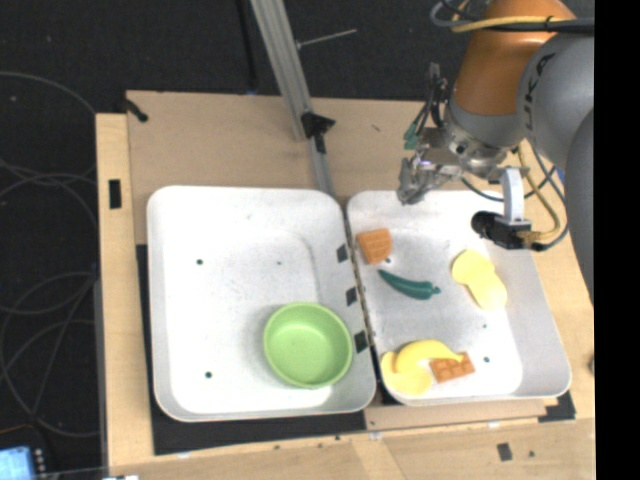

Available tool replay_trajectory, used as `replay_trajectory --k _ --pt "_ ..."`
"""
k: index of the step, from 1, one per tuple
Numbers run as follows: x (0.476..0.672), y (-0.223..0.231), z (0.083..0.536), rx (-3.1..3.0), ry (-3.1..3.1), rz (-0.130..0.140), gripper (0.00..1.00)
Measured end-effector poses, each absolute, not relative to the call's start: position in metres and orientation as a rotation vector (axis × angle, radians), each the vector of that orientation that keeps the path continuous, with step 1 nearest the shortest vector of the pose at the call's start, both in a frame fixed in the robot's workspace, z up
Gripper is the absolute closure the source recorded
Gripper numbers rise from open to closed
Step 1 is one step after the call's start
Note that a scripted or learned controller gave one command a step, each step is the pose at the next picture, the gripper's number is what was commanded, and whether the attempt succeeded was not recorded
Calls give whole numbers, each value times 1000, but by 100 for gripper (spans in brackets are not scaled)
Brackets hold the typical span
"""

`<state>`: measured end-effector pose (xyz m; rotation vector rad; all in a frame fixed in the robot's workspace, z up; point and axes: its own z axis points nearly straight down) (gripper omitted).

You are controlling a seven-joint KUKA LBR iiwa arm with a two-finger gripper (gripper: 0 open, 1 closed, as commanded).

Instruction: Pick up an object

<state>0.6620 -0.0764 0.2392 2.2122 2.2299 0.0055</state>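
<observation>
The right bin (520, 363) holds an orange block (374, 246) near its left wall, a dark green pepper-shaped piece (409, 285) in the middle, a pale yellow piece (479, 278) to the right, and a yellow piece (412, 361) with a small orange waffle-like piece (451, 368) at the front. A green bowl (307, 343) sits in the left bin (200, 228). My gripper (411, 185) hangs over the right bin's back left corner, above and right of the orange block, with nothing seen between its fingers.
A grey metal pole (285, 63) slants up from behind the divider between the bins. Black cables and a black connector (500, 228) hang by the wrist over the right bin's back edge. The wooden bench (200, 138) surrounds both bins.
</observation>
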Motion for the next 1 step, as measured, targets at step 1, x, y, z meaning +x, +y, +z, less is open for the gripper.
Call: replay_trajectory --k 1 --pt "668 -20 250 2211 2231 5 100"
